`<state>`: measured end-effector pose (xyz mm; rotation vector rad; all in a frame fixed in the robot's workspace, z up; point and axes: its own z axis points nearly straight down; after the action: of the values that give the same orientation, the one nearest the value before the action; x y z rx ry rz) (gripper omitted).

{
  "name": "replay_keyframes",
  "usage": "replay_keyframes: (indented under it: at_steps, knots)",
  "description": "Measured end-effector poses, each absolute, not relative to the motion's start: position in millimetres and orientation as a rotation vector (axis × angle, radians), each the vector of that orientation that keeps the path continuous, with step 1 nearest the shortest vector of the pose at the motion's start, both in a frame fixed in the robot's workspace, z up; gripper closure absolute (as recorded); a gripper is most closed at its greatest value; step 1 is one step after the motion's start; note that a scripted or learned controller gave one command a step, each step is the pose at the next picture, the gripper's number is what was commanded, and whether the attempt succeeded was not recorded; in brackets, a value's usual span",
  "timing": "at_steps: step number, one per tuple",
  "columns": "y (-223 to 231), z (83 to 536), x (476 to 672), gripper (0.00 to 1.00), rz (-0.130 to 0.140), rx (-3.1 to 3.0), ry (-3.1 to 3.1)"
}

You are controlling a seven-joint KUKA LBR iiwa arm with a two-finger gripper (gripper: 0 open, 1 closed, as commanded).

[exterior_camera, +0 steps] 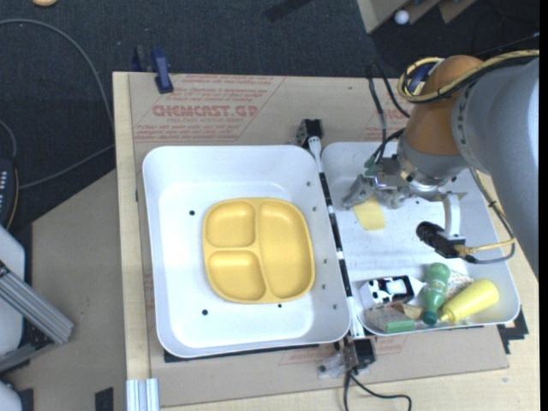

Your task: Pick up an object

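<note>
We see a thick grey arm with an orange band; yellow and black cables trail beside its metal gripper.

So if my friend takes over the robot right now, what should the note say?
Gripper: low in the right bin, just above a pale yellow block; grip unclear.
Things: yellow bottle, green piece and black-and-white item crowd the right bin's near end. Yellow divided plate lies in the left bin.
Done: nothing visibly lifted.
Left: pick up one object.
</note>
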<state>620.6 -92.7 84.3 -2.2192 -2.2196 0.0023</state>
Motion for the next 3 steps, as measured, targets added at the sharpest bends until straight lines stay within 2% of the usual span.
replay_keyframes:
  at_steps: [1, 2, 3]
  knots:
    - [-93, 95, 621.3, 1.00, 0.001, -2.220, -2.222]
    - [-96, 159, 576.2, 1.00, 0.001, -2.222, -2.220]
    - [-99, 89, 565.7, 1.00, 0.002, -2.221, -2.219]
